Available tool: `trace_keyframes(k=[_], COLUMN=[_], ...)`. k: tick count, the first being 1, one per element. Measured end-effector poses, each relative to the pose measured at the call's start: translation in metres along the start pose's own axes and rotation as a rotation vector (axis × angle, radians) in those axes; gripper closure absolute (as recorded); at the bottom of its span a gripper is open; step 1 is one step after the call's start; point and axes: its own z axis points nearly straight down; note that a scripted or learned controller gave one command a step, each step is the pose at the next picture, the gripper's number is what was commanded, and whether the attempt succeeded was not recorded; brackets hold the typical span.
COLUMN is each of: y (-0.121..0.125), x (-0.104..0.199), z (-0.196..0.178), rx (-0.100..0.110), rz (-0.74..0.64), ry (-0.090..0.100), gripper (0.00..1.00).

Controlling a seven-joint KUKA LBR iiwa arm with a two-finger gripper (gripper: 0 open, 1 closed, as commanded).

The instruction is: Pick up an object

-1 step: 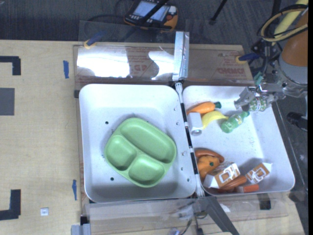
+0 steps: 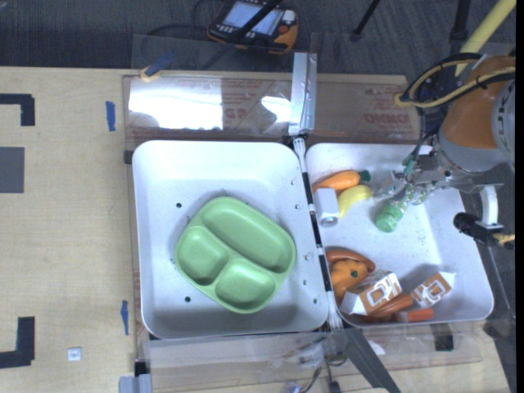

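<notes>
Nearest me in the right bin (image 2: 471, 256) lie two cartons (image 2: 409, 291) and an orange toy (image 2: 348, 270), partly overlapping. The left bin (image 2: 155, 219) holds a green tray (image 2: 236, 254). Farther in, a green bottle (image 2: 391, 214) lies just under the claw (image 2: 413, 182); I cannot tell whether it grips. Left of it sit a carrot (image 2: 340, 179), lemon (image 2: 354, 196) and small white can (image 2: 328, 206).

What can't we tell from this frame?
- Gripper in the camera view: small, blurred; finger state unreadable, and whether it touches the green bottle.
- Orange items at the right bin's near edge: overlapping cartons hide their shapes.
- Carton print: too small.
</notes>
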Motion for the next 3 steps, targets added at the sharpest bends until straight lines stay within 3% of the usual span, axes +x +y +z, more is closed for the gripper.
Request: trace_keyframes(k=[1,2,3], y=[-0.021,-0.034,-0.083], x=[0.020,0.020,0.037], z=[-0.052,-0.003,0.008], rx=[0.013,0.012,0.017], rz=[-0.268,-0.273,-0.209], ry=[0.009,0.008,0.011], gripper=[0.00,0.00,0.00])
